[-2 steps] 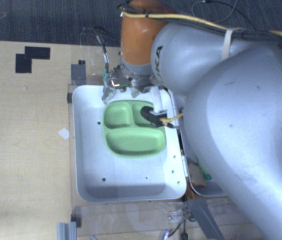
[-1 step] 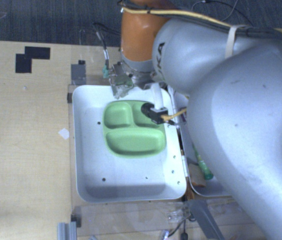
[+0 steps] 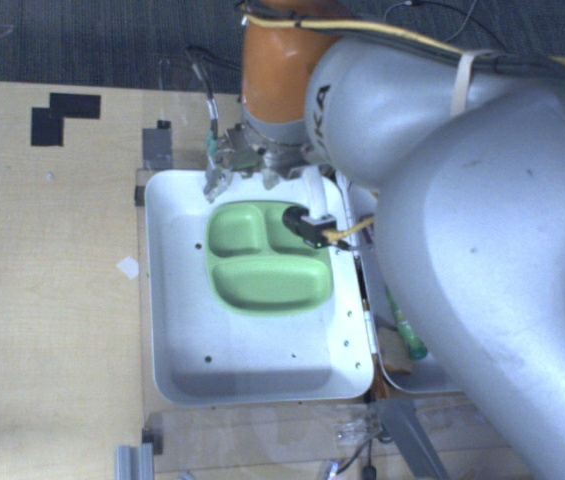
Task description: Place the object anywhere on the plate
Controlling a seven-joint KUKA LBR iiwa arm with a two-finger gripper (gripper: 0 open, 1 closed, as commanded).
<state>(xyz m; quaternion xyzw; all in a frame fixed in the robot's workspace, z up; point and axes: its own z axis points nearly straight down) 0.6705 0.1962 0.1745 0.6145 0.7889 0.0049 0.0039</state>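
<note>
Jaws look spread, nothing between them. You see gripper (image 3: pixel 240 180) just above plate's (image 3: pixel 267 258) top edge, over rim of left bin (image 3: pixel 177 298). Plate is green, divided, flat in that bin. Your object, slim green item (image 3: pixel 409 336), lies right of plate, past bin wall, in right bin (image 3: pixel 402 378), well apart from plate, partly hidden under arm (image 3: pixel 482 218).
</note>
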